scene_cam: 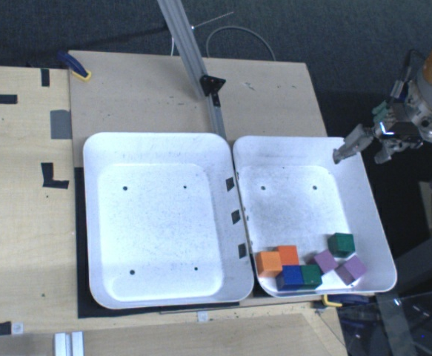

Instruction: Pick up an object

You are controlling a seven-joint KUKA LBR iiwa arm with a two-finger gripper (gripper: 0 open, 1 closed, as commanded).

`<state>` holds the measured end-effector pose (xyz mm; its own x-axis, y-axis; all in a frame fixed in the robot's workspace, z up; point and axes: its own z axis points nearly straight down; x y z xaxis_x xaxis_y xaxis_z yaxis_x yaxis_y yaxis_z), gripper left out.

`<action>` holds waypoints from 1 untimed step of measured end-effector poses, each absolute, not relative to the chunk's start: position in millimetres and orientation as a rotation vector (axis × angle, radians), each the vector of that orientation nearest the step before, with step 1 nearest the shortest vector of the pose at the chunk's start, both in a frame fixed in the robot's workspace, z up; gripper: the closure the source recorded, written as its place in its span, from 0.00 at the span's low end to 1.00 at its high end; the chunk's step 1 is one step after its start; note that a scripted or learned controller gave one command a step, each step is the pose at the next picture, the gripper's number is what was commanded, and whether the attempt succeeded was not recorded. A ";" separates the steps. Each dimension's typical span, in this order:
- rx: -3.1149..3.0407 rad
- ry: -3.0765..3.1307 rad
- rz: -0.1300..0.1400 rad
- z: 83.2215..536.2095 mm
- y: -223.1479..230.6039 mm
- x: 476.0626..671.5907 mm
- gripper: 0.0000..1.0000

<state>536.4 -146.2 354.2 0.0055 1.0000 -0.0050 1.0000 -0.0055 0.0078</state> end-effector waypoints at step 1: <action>2.228 2.228 -0.010 246.3 -125.4 497.6 0.00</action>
